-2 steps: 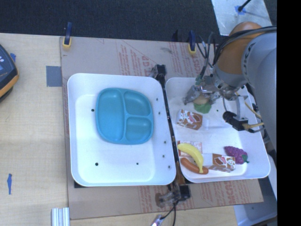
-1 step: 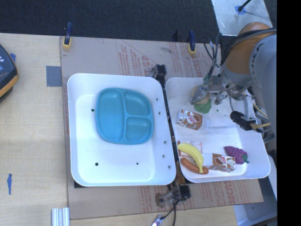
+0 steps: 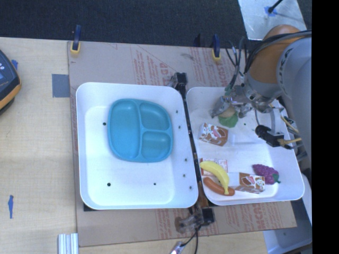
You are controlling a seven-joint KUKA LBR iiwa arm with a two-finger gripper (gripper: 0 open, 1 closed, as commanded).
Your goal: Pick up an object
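The gripper (image 3: 229, 110) is down in the far corner of the right bin (image 3: 288, 197), right over a green object (image 3: 230, 119); whether it is released or clenched I cannot tell. To do this well, it should centre on the green piece and grip it squarely before lifting straight up. Nearby lie a packet (image 3: 213, 134), a banana (image 3: 217, 173), a sausage (image 3: 217, 187) and grapes (image 3: 265, 172). The green object's shape is partly covered and hard to make out.
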